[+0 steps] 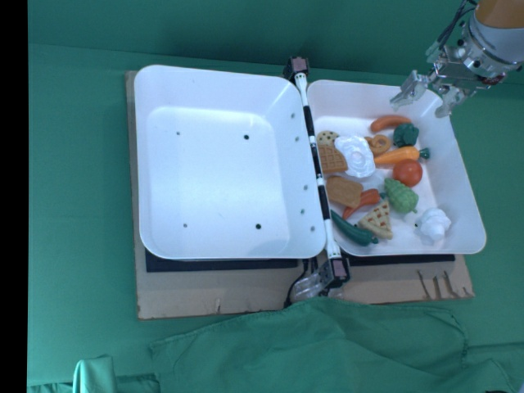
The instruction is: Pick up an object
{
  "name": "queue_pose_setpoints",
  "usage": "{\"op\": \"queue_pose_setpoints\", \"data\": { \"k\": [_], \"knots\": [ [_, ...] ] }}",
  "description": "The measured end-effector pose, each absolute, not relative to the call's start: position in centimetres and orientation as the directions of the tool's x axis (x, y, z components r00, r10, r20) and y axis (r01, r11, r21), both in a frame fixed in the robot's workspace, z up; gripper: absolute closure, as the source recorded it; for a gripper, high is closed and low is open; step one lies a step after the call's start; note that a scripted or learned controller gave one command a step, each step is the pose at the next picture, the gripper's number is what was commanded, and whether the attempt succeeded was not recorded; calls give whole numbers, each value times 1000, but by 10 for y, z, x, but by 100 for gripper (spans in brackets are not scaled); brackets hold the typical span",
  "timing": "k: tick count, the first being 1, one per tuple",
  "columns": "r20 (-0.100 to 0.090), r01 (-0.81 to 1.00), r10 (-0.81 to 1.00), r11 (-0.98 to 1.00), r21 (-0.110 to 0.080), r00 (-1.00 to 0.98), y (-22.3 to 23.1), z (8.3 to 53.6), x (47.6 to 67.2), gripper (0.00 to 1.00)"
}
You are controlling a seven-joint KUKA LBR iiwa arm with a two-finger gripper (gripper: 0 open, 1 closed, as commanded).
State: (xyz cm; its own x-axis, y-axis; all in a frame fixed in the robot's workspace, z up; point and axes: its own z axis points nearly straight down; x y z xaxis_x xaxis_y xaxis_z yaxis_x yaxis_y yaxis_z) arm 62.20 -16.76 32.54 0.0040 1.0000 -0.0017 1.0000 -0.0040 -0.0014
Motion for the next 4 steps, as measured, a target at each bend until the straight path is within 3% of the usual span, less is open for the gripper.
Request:
{"op": "queue_pose_setpoints", "data": {
  "k": [2,3,4],
  "knots": [
    [-1,1000,1000,-3,-2,3,-152,215,620,0],
    [-2,1000,1000,-4,10,4,-153,184,623,0],
    [-8,1000,1000,-6,24,6,-155,200,625,100]
  ]
}}
